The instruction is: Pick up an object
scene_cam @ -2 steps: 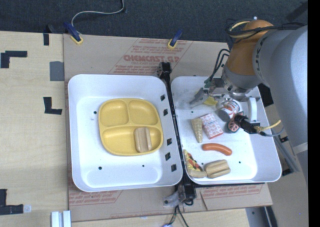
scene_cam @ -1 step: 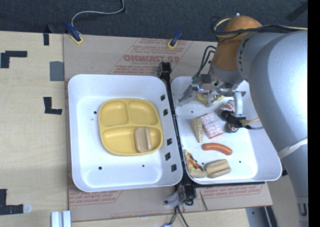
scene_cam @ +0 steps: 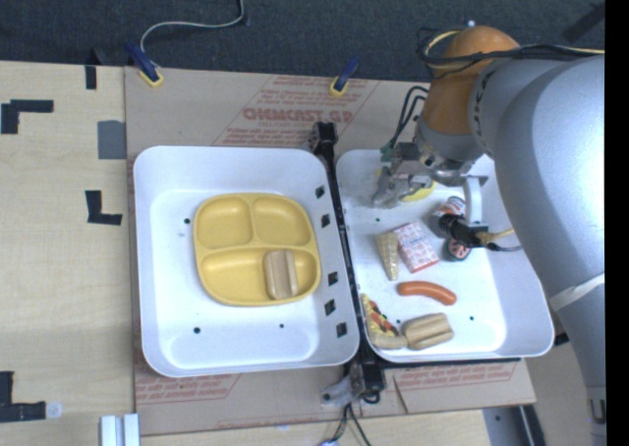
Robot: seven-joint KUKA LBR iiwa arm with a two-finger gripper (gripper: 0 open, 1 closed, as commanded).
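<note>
The hotdog lies in the right bin, with a bun at its 6 o'clock and a pink-white packet at its 12 o'clock. A wedge touches the packet's 9 o'clock side. The gripper hangs at the bin's 11 o'clock; whether its fingers are spread, I cannot tell. In the left bin, a yellow tray holds a bread piece.

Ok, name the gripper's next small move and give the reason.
Probably lower a little further. The gripper hangs at the far end of the right bin, over something yellow by its tips; nothing visibly sits in it, while the hot dog and bun lie further off.
</note>
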